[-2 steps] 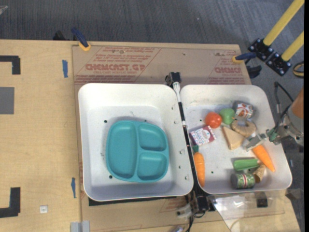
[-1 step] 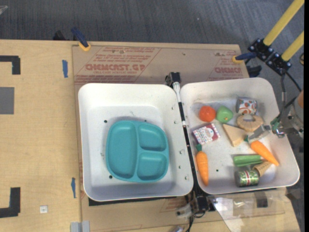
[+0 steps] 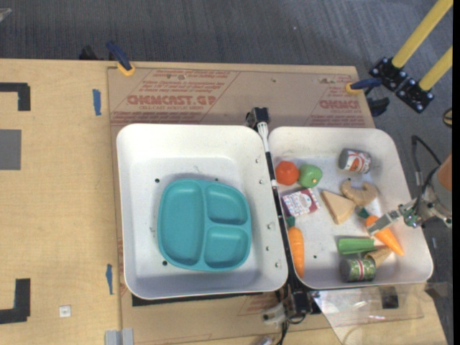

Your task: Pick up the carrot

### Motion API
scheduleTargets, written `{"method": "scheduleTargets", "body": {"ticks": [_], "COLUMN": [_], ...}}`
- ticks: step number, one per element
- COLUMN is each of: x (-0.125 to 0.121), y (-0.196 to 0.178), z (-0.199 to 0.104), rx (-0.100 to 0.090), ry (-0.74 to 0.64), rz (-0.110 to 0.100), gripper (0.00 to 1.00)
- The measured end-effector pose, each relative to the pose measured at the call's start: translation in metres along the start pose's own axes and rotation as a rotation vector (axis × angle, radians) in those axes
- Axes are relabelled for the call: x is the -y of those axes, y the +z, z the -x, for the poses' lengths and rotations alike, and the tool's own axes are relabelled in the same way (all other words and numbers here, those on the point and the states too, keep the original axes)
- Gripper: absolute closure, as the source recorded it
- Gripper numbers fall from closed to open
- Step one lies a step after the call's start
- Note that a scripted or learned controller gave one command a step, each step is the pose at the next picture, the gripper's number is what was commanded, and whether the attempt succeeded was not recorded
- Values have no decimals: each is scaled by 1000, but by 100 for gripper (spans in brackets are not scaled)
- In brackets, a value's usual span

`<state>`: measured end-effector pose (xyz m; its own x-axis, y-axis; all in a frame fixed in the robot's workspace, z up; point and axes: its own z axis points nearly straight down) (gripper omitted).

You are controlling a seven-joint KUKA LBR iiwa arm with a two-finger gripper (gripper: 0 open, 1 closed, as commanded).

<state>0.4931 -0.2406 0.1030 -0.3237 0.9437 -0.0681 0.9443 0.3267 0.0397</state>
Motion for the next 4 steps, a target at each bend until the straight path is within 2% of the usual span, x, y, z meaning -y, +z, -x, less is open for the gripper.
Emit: {"method": "scheduleTargets", "body": {"ticks": [1,2,3,4], "x": [1,-8,-95,-51], "y": [-27,-60,-97,-49], "z": [-14,-23,-53,-61], "rx": [9,14,-31,-62], "ry": [40,198,199,217], "rz": [-13,-4,84,-45], "gripper": [100,100,100,0]}}
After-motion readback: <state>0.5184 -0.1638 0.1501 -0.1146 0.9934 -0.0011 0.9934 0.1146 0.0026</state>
